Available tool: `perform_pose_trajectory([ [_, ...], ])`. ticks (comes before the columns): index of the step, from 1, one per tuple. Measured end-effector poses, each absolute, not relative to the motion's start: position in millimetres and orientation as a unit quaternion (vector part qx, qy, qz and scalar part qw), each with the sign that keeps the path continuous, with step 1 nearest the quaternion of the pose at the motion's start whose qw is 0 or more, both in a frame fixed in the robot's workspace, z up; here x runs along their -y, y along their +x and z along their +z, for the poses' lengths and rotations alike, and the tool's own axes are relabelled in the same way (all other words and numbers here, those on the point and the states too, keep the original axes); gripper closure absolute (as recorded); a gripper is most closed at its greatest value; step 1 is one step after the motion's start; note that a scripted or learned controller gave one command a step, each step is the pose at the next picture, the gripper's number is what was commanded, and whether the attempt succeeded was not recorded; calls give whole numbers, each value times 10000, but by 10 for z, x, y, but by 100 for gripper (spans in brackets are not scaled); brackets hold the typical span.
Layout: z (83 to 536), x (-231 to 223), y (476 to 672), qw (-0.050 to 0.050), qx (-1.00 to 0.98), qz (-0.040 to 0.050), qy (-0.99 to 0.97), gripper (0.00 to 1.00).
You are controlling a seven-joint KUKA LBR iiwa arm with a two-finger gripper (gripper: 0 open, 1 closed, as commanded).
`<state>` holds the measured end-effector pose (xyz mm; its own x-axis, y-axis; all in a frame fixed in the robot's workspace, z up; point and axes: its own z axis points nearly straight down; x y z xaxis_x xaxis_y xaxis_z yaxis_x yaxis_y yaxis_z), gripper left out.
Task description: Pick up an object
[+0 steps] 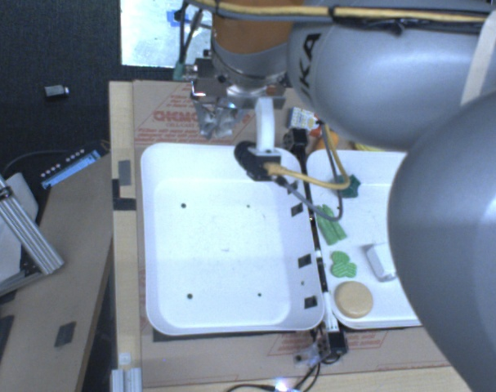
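Hand (pixel 219 121) of dull metal above smooth, shallow left bin (pixel 174 219), round-cornered.

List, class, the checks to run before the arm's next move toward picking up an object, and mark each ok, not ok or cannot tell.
1. Objects available in the right bin: ok; tan disc, green pieces and a white block lie there.
2. Pincer position: not ok; it sits beyond the left bin, over the cardboard.
3. Object held: cannot tell.
4. Cable clear of the objects: not ok; it trails over the bins' shared edge.
5. Full view of the right bin: not ok; the arm covers part.
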<state>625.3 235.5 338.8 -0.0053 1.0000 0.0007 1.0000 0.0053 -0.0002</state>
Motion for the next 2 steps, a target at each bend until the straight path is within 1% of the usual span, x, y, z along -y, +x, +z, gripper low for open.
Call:
perform_pose_trajectory([
  [1,2417,-2346,5294,44,7084,69,-7058,100],
  [2,1607,-2340,4834,23,7075,36,-7067,100],
])
